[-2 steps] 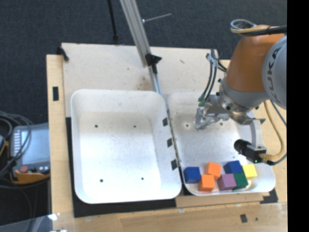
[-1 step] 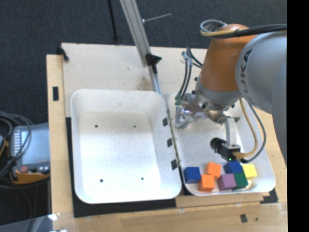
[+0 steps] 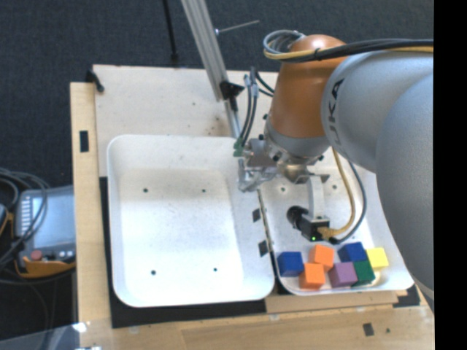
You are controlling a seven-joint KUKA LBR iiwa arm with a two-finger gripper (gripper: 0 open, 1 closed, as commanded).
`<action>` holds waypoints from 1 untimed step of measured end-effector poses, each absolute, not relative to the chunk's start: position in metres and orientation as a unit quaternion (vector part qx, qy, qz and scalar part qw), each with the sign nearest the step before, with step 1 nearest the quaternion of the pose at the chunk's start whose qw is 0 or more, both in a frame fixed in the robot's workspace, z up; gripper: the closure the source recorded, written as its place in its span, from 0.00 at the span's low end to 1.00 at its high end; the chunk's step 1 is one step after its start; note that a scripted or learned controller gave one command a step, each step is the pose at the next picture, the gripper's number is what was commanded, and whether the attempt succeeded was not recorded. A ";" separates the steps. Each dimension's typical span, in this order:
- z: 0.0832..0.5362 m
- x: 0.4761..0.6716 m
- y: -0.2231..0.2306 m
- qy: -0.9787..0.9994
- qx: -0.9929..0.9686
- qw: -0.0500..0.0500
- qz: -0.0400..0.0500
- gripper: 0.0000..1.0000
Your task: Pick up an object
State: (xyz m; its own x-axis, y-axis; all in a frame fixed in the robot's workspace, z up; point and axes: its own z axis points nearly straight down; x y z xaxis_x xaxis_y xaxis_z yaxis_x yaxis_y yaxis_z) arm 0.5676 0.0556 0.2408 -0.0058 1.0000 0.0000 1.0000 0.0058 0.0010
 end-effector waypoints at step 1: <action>0.247 0.589 0.097 0.710 0.705 0.000 0.001 1.00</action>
